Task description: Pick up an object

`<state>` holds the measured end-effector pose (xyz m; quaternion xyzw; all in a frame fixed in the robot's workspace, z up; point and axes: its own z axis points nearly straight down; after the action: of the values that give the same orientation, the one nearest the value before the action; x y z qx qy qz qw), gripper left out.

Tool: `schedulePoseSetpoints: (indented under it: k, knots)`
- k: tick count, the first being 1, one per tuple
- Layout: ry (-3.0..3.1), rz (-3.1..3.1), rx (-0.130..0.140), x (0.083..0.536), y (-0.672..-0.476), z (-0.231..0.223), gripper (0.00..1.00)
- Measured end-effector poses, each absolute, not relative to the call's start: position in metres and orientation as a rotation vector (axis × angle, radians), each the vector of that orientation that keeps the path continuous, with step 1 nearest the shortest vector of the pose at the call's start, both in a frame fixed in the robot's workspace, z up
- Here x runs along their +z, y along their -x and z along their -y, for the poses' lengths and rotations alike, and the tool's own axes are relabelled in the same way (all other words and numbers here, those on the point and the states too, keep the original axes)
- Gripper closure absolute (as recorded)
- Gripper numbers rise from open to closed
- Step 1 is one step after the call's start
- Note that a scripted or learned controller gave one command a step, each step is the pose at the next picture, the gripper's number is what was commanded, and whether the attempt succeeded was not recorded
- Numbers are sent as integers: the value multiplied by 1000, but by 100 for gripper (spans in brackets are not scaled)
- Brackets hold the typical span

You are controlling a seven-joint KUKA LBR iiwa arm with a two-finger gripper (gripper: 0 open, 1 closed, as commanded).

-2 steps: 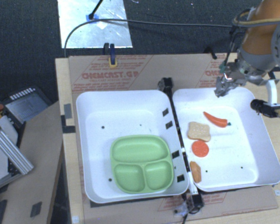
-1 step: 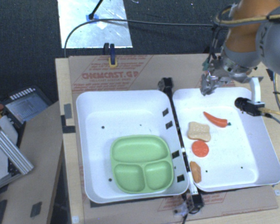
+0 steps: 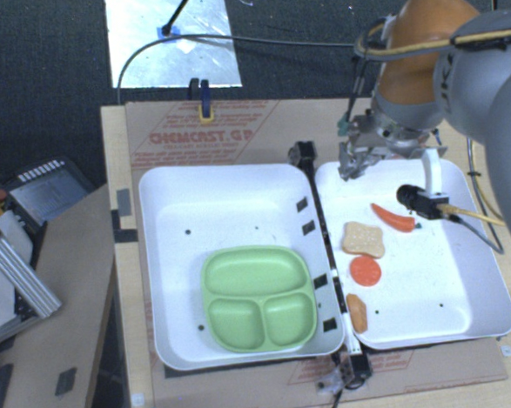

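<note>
The right bin holds four small things. A red chili-shaped piece lies near its middle. A tan slice of bread sits just left of it, with a red round slice below. An orange lump rests against the bin's left wall near the front. My gripper hangs over the far left corner of the right bin, behind the bread and the chili and apart from both. Nothing shows in its grasp.
The left bin holds a green divided plate toward its front right. A black clip-studded divider runs between the two bins. The arm's grey and orange body looms over the right bin's far edge.
</note>
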<state>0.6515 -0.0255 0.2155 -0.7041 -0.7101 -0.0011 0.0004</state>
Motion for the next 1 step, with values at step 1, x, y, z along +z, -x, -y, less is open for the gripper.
schedulePoseSetpoints:
  k: [1]
  knots:
    - [2211, 2230, -3, 211, -644, -22, 100]
